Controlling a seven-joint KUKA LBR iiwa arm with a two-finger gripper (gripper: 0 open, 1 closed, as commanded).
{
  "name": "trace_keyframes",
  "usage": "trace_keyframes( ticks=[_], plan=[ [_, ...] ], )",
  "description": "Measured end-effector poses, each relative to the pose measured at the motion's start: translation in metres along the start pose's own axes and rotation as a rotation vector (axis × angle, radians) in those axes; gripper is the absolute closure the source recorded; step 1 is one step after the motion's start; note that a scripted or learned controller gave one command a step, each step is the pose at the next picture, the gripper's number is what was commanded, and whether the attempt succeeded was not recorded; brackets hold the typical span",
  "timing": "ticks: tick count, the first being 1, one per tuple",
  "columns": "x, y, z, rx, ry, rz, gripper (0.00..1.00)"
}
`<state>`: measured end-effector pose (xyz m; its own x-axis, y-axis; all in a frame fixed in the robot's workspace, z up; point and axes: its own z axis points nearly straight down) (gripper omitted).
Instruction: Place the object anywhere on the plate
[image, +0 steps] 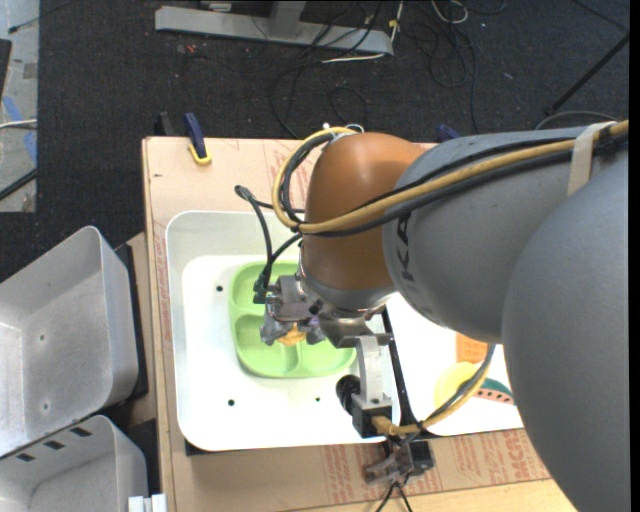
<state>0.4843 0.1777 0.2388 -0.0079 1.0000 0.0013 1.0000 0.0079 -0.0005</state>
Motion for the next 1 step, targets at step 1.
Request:
trace_keyframes(
  ticks=[1],
  plan=[
    [-0.0024,0.0006,0.0004,0.000,-0.001,0.004,0.00]
  ],
)
